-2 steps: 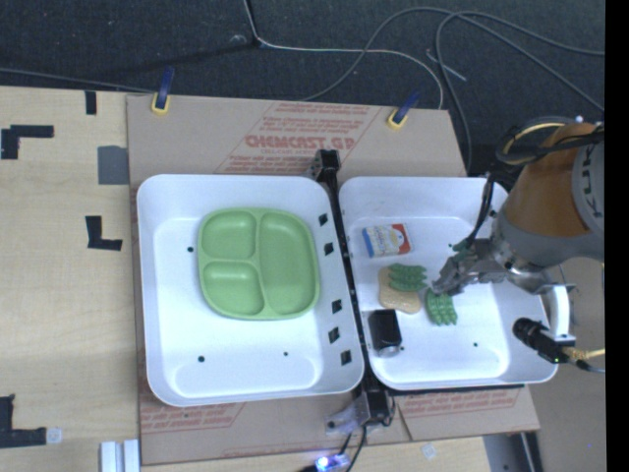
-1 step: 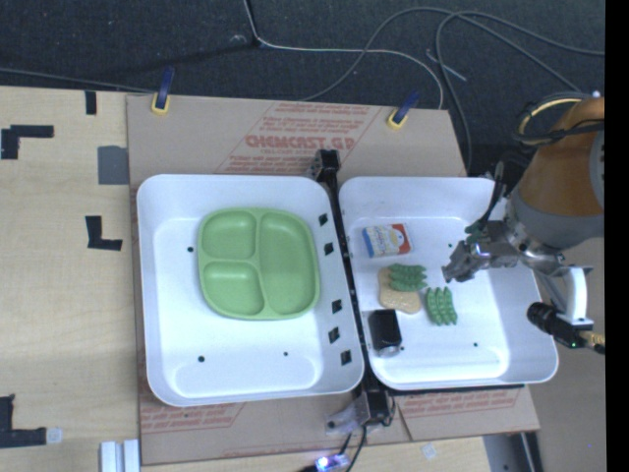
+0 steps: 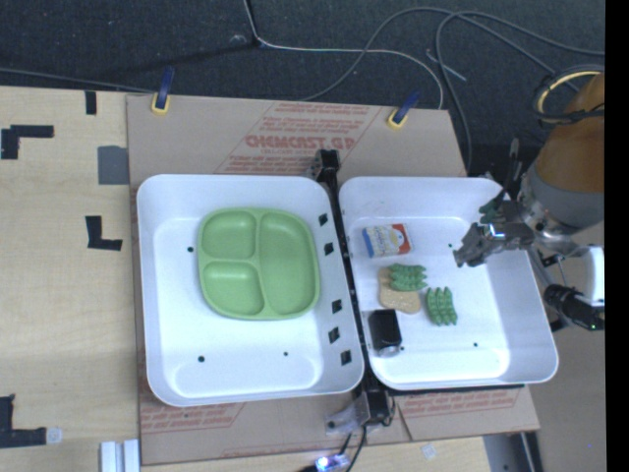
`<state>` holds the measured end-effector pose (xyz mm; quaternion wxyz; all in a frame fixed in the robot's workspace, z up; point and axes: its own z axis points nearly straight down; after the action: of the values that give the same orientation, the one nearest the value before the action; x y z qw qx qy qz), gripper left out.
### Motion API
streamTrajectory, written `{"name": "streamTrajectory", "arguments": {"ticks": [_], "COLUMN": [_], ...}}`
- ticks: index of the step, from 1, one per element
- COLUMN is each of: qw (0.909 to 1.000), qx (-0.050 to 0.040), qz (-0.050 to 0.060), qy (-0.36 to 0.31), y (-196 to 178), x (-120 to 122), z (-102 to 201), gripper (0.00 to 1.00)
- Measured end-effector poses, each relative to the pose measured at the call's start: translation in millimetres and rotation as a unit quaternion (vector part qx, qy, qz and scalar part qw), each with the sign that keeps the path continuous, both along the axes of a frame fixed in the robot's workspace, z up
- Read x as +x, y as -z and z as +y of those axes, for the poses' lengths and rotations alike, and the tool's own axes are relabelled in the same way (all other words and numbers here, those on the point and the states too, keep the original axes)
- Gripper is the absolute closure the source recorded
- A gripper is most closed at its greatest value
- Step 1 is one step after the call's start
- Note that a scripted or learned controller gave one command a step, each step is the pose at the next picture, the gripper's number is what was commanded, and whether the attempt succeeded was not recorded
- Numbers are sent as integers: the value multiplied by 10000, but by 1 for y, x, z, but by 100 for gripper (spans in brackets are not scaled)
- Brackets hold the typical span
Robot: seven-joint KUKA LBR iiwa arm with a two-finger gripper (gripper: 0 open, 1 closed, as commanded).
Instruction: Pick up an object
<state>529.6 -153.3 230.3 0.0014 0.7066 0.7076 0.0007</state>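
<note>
The tool (image 3: 470, 252) hangs over the right bin (image 3: 511, 362), near its right wall, gripping nothing; how far open it is I cannot tell. Left of it lie a small packet (image 3: 382, 240), two green toys (image 3: 407, 275) (image 3: 441, 305), a tan piece (image 3: 398, 298) and a black object (image 3: 384, 330). The left bin (image 3: 167, 362) holds a green divided plate (image 3: 259, 264).

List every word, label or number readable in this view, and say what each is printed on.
"CHEMCAST GP": red print on the brown board under the bins, upside down from this view; reading uncertain.
Smaller red lines below it: too blurred to read.
Small packet in the right bin: printing too small to read.
</note>
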Motion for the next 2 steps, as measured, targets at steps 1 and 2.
{"name": "streamTrajectory", "arguments": {"ticks": [1,2], "qw": [10000,10000], "qx": [10,10], "qz": [23,16], "qy": [-18,-25], "y": [9,-1], "x": [-5,-6], "z": [48,102], "gripper": [100,100]}}
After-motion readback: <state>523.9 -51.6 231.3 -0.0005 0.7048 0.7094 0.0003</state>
